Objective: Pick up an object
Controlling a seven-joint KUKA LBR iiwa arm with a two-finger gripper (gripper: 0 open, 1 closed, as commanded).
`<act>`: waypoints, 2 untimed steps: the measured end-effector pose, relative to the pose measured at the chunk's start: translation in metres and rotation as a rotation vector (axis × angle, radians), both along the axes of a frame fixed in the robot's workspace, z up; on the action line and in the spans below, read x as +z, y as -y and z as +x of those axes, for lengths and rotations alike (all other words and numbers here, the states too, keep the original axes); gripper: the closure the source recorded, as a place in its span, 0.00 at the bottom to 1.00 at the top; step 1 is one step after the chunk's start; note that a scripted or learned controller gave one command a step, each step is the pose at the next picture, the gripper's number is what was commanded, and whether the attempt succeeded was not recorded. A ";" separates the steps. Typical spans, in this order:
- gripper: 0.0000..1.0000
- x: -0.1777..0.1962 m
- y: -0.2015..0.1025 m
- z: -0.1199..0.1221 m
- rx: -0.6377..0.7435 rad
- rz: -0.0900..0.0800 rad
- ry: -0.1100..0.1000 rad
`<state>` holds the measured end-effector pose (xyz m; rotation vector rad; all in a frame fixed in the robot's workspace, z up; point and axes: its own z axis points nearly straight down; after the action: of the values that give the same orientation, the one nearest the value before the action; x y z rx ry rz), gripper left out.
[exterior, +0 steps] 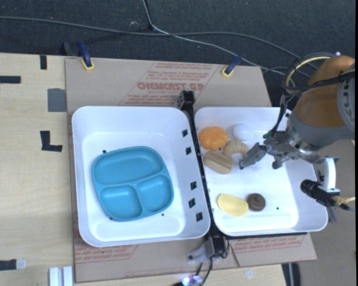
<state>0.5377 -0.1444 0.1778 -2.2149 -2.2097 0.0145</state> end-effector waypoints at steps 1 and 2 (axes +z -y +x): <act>0.00 0.008 0.000 0.003 0.004 -0.002 0.014; 0.00 -0.056 0.001 -0.002 0.003 -0.002 0.009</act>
<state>0.5362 -0.1451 0.1217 -2.2171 -2.2182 0.0063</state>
